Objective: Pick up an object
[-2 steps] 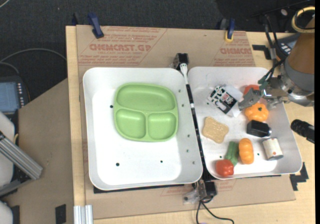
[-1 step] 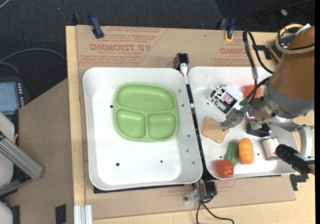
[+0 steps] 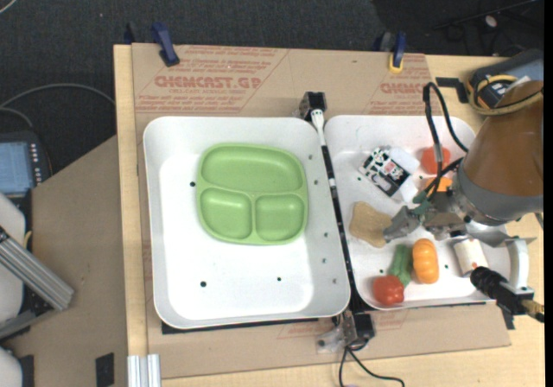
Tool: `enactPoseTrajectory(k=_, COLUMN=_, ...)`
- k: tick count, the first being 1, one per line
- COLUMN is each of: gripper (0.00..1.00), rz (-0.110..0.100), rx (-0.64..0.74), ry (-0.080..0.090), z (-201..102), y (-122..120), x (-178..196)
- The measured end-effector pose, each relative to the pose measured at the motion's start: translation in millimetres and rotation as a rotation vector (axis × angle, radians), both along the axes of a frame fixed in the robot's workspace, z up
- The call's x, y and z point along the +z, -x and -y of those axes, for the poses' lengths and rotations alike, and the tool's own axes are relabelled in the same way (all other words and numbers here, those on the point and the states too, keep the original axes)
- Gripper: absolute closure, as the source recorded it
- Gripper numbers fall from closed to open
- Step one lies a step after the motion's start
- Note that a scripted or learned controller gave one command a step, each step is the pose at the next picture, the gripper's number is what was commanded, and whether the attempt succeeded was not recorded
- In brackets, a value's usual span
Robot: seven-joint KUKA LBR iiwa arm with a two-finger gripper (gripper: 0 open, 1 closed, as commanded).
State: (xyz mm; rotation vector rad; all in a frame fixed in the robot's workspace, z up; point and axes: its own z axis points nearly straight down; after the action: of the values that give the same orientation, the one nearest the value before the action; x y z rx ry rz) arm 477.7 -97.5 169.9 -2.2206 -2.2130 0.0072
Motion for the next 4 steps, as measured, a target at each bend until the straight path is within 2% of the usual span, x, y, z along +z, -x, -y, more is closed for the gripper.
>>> enactPoseTrajectory(k=1, gripper=0.00, rz=0.003, rx=-0.001, ry=0.001, z=44, y=0, x=-89)
enactPoseTrajectory(k=2, gripper=0.00, rz=0.009, rx=0.003, ry=0.003, z=52, y=-1, x=-82)
enactPoseTrajectory(k=3, gripper=1.00, rz=0.011, rx=0.002, ry=0.003, z=52, y=-2, x=-71)
enactPoseTrajectory(k=4, gripper=1.00, rz=0.017, rx=0.011, ry=0.000, z=-7, y=-4, x=18)
